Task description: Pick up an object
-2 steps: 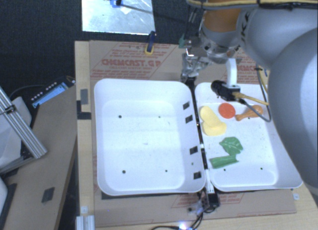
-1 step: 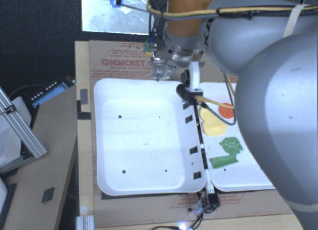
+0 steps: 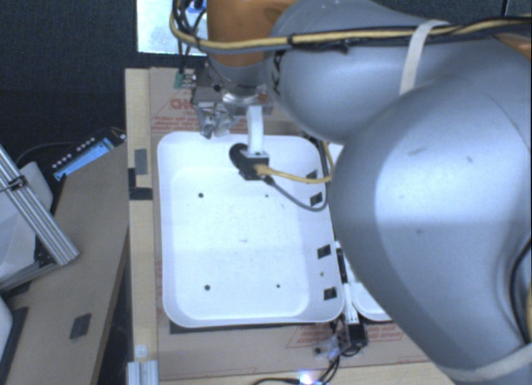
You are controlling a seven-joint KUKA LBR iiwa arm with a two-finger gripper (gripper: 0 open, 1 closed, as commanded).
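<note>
Where the left white bin's [image 3: 241,259] rim reaches eleven o'clock, the claw [image 3: 214,122] hangs.
Apart or together: cannot tell.

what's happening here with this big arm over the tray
A grey robot arm reaches in from the right to try to pick something up. Its pincer hangs over the far left corner of the left white bin, close to the rim. The part of that bin's floor that shows bears just a few small dark dots. The right bin is mostly hidden behind the arm. Whether the pincer has hold of anything is too small to tell.
</note>
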